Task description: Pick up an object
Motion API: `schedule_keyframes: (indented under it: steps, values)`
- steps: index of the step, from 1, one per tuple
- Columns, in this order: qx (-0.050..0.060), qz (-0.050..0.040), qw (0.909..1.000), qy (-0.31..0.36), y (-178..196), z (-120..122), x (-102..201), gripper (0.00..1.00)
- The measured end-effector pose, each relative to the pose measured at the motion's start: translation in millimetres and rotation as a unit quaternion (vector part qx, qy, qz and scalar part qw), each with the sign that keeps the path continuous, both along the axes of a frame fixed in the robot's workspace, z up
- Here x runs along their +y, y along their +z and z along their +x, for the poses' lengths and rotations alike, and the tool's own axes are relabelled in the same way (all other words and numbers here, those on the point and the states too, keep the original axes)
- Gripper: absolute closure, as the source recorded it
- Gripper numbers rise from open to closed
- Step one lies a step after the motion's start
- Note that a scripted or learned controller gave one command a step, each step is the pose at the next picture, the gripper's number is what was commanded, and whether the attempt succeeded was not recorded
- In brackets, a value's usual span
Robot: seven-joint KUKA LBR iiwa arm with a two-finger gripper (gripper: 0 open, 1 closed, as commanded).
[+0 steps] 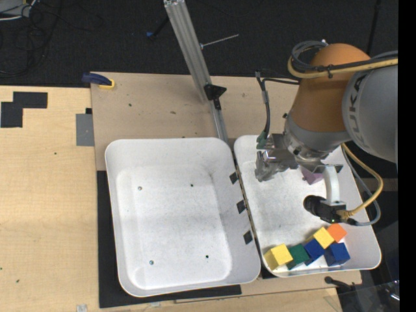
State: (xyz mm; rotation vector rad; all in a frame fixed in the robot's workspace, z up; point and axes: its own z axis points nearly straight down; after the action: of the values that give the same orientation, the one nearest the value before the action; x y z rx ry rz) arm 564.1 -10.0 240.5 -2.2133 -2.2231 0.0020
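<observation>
My gripper (268, 169) hangs over the upper left part of the right bin (273, 220), below the grey arm with its orange band. A purple object (314, 172) lies in the bin just right of the gripper, partly hidden by the wrist. At the bin's lower right corner sits a cluster of blocks: yellow (281, 255), green (299, 255), a blue one (314, 249), another yellow (323, 238), orange (337, 232) and dark blue (337, 255). The gripper is well above and left of that cluster.
The left bin (175, 213) lies beside the right one, joined by black clips (241, 206). A slanted aluminium rail (195, 57) rises behind the bins. A black cable fitting (318, 207) hangs near the blocks.
</observation>
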Motion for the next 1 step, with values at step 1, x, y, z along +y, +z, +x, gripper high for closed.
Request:
schedule_keyframes:
  steps: [1]
  values:
    - [-0.001, -0.0005, 1.0000, -0.001, -9.4, 26.4, 46.3, 1.00]
